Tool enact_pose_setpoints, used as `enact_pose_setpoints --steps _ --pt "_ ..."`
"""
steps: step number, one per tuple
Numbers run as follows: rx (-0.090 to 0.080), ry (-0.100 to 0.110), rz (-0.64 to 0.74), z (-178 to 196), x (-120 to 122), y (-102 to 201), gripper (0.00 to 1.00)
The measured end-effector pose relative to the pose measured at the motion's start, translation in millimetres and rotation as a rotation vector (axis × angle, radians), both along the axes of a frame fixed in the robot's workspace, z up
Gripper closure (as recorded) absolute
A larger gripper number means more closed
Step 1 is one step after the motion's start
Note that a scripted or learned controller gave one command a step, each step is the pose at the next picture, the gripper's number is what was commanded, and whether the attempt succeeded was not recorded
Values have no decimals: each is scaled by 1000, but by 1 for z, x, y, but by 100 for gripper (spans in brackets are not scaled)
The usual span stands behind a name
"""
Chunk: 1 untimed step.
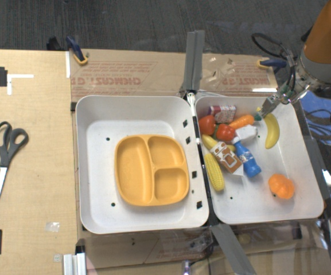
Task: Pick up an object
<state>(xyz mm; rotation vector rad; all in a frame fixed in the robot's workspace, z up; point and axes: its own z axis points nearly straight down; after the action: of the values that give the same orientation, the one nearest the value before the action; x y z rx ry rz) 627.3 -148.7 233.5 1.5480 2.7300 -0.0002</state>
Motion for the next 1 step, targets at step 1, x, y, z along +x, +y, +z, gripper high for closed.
enact_pose_setpoints --steps 1 --pt "0 1 -112 35 16 47 100"
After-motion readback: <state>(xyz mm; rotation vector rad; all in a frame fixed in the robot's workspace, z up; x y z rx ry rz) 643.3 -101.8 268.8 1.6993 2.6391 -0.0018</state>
